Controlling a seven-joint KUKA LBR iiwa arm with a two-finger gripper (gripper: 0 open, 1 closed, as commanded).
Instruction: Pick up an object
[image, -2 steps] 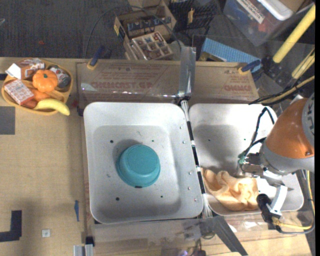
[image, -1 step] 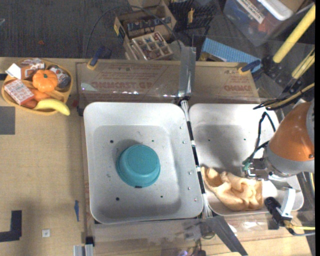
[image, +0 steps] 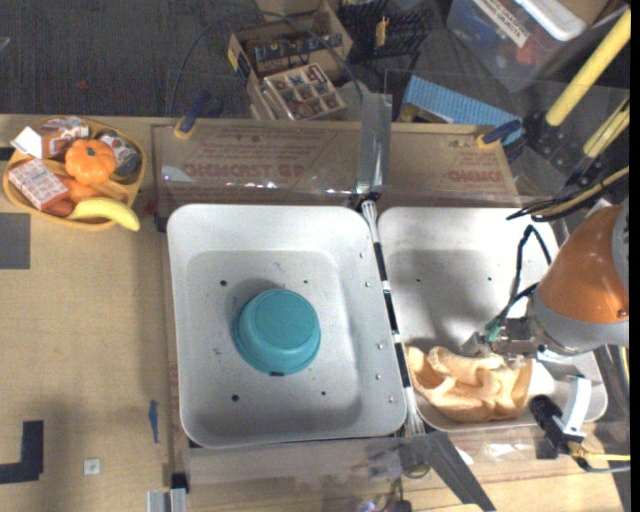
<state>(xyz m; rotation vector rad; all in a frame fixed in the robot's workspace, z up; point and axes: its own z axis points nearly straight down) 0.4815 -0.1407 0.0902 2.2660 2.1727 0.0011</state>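
- The hand (image: 497, 342) is sitting low in the right bin (image: 440, 250), at the lower right of the frame, just above the tan object.
- Whether the hand is wide or narrow cannot be told; the wrist and cables are covering it.
- The arm (image: 585, 285) is reaching in from the right edge of the frame, with its orange band showing above the grey wrist.
- Black cables are running from the wrist up toward the upper right.
- The tan object (image: 465, 385), soft and crumpled, is lying against the lower wall of the right bin, directly below the hand; contact between the two cannot be confirmed.
- The left bin (image: 200, 250) is occupying the centre of the frame, touching the right bin along a shared edge.
- A teal bowl (image: 278, 330) is resting upside down on the floor of the left bin, slightly below its centre, well apart from the hand.
- A cardboard panel (image: 260, 160) is standing behind both bins along their upper edge.
- A basket (image: 20, 190) is sitting on the table (image: 80, 350) at the upper left of the frame, holding an orange pumpkin (image: 92, 160), a banana (image: 105, 211) and small boxes.
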